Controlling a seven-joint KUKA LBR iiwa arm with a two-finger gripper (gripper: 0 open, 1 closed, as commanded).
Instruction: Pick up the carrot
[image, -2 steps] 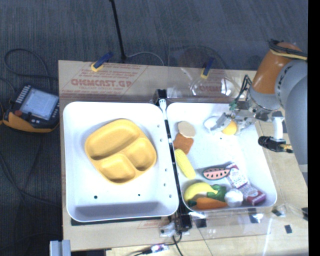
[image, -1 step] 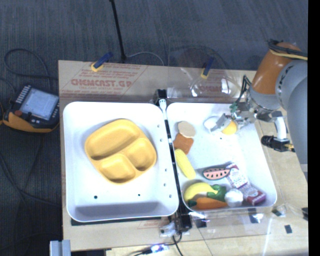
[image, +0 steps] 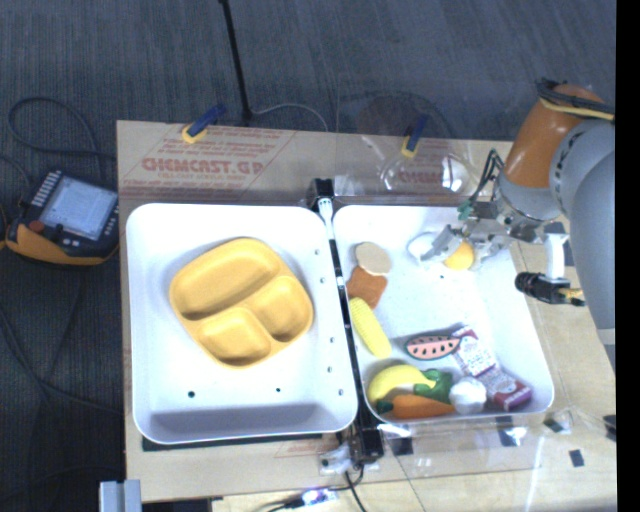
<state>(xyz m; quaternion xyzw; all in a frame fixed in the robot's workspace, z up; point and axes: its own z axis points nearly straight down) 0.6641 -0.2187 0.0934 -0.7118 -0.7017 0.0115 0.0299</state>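
The carrot (image: 421, 407) is orange with a green leafy top and lies along the near wall of the right bin (image: 520, 310), between a yellow fruit (image: 393, 380) and a white round item (image: 467, 396). My gripper (image: 440, 245) hangs over the far part of the same bin, well away from the carrot. A small yellow object (image: 460, 257) sits right by its tip; whether the gripper touches it cannot be told.
The right bin also holds a tan round piece (image: 373, 258), a brown piece (image: 366, 287), a long yellow piece (image: 369, 327), a watermelon slice (image: 432, 347) and pink and purple packets (image: 490, 372). A yellow divided plate (image: 240, 300) lies in the left bin (image: 160, 400).
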